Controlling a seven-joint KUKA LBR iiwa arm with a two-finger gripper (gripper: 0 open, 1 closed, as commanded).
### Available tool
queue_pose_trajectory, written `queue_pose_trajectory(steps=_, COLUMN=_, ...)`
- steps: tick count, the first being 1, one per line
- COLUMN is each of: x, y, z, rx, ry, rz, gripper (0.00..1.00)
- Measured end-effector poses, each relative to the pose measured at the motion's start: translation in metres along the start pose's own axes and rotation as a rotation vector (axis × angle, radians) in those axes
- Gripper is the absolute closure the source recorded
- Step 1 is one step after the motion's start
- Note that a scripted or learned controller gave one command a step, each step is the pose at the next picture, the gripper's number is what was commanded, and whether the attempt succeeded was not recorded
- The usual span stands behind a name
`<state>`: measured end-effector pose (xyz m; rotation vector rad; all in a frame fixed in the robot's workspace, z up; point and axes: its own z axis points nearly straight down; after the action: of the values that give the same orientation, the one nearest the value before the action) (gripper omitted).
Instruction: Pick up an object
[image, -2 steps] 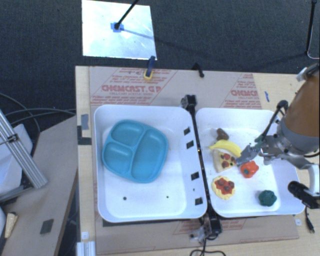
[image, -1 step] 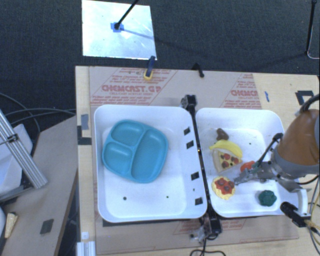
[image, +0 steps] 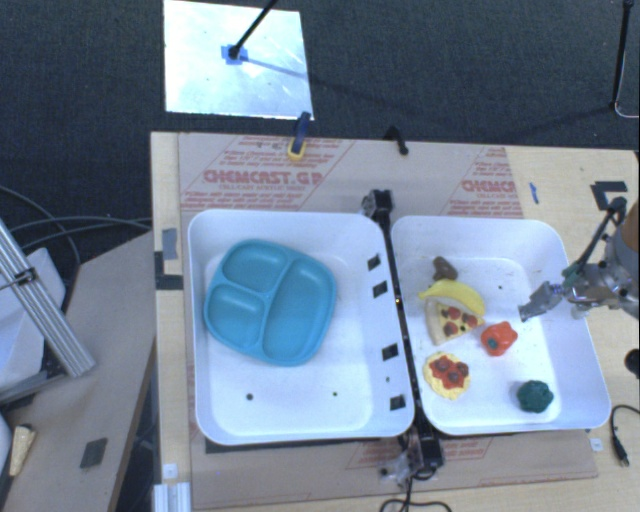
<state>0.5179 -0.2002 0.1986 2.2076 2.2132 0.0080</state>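
Camera view places the gripper (image: 533, 303) over the right bin (image: 575, 262), holding nothing (finger state cannot be told), with the red pepper (image: 498, 338) nearest, just below-left of its tip, beside the pizza slice (image: 449, 320).

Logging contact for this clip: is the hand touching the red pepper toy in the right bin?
Apart. The camera view shows white bin floor between the hand and the red pepper, which lies below and left of it.
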Motion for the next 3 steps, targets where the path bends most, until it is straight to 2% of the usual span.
queue_pose_trajectory(steps=1, x=-0.005, y=0.091, z=0.117, rx=0.007, ry=0.005, rz=-0.005, gripper=0.00)
queue_pose_trajectory(steps=2, x=0.056, y=0.040, z=0.114, rx=0.016, ry=0.010, rz=-0.003, gripper=0.00)
queue_pose_trajectory(steps=3, x=-0.010, y=-0.038, z=0.114, rx=0.019, ry=0.006, rz=0.010, gripper=0.00)
